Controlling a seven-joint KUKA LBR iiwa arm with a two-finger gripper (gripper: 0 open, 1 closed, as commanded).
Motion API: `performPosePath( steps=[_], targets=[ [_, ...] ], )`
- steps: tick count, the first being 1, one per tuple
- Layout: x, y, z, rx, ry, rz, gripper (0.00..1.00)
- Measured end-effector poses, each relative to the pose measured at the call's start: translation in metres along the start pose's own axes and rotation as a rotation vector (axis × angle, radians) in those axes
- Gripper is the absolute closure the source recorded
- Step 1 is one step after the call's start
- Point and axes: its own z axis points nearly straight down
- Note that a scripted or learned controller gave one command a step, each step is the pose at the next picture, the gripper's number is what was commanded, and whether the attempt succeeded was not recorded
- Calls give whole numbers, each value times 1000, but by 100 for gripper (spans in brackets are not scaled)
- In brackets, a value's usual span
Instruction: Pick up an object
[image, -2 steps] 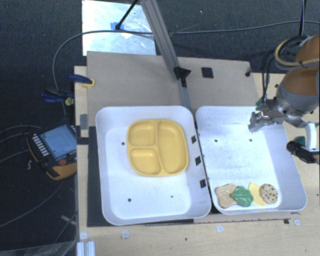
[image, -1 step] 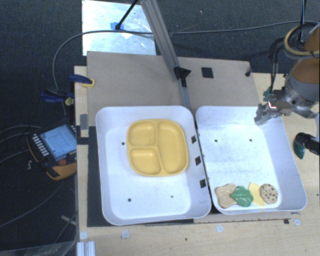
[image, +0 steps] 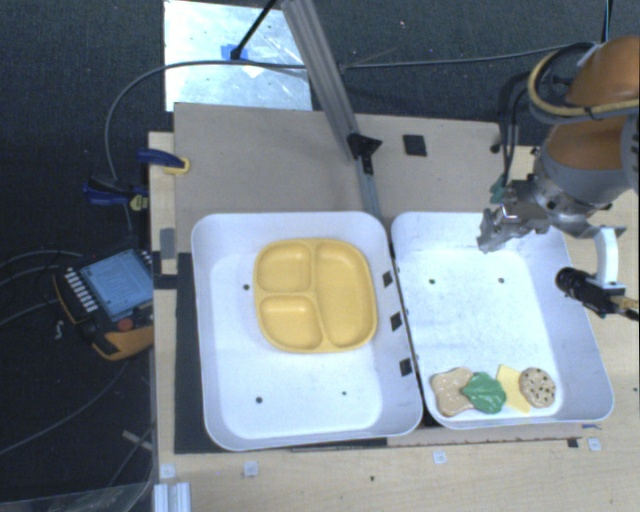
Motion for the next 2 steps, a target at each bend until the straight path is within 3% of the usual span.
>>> performPosePath(
  steps=[2],
  targets=[
    [117,-12,27,2,1,0,100]
  ],
)
